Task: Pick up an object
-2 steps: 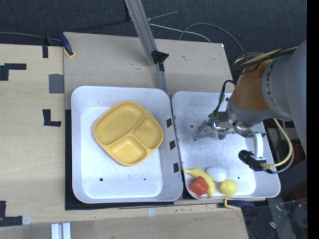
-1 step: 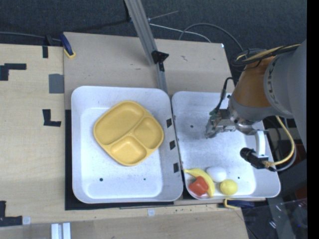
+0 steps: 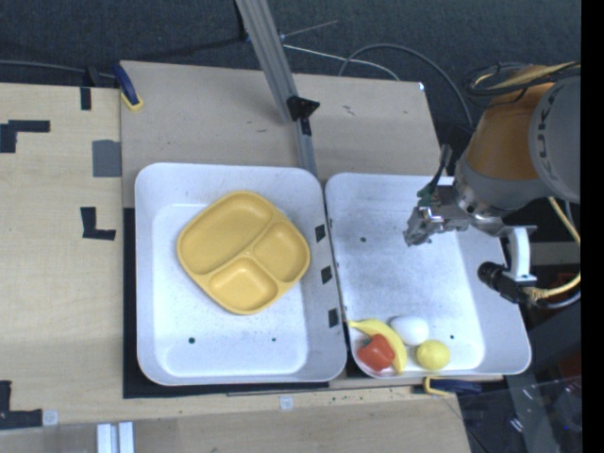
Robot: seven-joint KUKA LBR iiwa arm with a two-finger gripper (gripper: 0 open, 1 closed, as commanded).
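Well below pincer: toys, bin's near edge.

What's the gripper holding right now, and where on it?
Nothing. The gripper hangs over bare floor of the right bin, away from the toy food in its near corner.

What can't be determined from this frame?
- Gripper, camera view: too small and blurred to tell its finger state.
- Red object: partly covered by the banana; identity unclear.
- White object and yellow ball: too small to identify.
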